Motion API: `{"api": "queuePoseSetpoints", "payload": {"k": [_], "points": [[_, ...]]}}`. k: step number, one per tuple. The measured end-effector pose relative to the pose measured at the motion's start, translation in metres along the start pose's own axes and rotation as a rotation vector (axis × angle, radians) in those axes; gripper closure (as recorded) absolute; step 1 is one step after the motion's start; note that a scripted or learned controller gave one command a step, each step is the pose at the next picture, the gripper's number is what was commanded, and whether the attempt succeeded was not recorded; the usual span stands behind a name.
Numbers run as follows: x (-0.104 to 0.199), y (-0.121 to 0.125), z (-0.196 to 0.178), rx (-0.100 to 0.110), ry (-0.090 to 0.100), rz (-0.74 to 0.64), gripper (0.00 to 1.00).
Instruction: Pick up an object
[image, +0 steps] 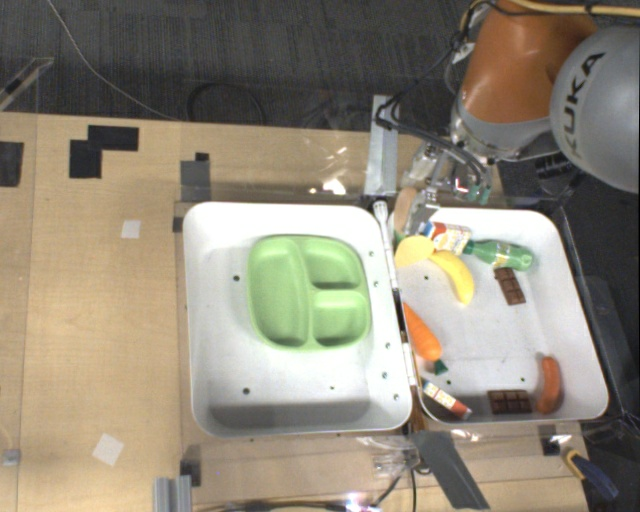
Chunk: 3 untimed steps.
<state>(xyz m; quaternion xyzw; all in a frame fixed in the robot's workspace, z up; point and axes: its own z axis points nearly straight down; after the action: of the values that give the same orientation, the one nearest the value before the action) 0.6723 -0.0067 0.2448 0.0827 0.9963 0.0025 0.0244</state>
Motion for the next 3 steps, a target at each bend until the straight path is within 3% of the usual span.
{"api": "queuePoseSetpoints", "payload": {"k": [3], "points": [[-0.008,0.005,-0.040,-0.005,-0.033,-0.012,1.00]]}}
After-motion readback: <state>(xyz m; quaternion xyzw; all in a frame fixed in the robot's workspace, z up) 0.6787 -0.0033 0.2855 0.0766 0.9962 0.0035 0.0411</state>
